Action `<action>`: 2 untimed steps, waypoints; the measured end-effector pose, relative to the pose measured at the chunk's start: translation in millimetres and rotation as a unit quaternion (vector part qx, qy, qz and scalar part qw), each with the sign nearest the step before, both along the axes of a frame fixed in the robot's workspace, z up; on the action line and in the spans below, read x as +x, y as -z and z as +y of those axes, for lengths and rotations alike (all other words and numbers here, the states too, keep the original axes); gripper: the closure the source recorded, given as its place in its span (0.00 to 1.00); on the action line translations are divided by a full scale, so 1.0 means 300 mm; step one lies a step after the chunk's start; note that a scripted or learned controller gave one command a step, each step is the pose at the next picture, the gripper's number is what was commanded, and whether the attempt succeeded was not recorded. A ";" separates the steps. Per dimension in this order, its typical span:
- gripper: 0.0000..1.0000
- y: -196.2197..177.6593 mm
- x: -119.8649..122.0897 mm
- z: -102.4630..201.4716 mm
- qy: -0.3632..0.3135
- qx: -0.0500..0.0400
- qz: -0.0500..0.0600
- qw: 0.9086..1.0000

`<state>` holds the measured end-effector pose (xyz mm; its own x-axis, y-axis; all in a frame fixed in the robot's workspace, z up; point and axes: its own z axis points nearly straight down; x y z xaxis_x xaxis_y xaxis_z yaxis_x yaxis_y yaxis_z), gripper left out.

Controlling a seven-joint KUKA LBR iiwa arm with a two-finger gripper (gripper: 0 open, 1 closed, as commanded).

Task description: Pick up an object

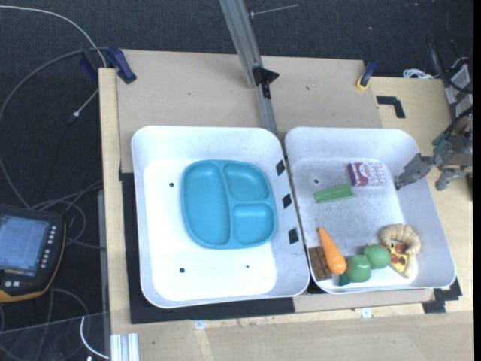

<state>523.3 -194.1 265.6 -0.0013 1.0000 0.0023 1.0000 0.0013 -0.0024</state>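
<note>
While the gripper (pixel 427 170) hangs at the right rim of the right bin (pixel 440 224), with its two fingers spread apart and nothing between them, the main risk I see is a closing on air or a push against the bin wall, because the toys lie close together. Going from left to right, the left bin (pixel 154 179) holds only a blue divided plate (pixel 228 203), and its three compartments have nothing in them. In the right bin, a brown chocolate piece (pixel 318 262) lies at the near left corner, just beside an orange carrot (pixel 331 250). A green stick (pixel 333 194) lies further back, apart from the others. A purple and white carton (pixel 367 174) is the thing nearest to the gripper, so I judge it the likely target. Two green round toys (pixel 367 263) touch each other, and a pastry-like toy (pixel 400 244) sits just beside them; a grasp there could catch two things or knock them aside.
</note>
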 end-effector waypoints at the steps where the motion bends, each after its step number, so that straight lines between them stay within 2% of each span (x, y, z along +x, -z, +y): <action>1: 0.00 0.000 0.000 0.000 0.000 0.000 0.000 1.000; 2: 0.00 0.212 -0.003 0.001 0.001 0.001 0.003 1.000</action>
<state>522.5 -193.9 202.2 0.0003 1.0000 0.0036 1.0000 -0.0002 -0.0080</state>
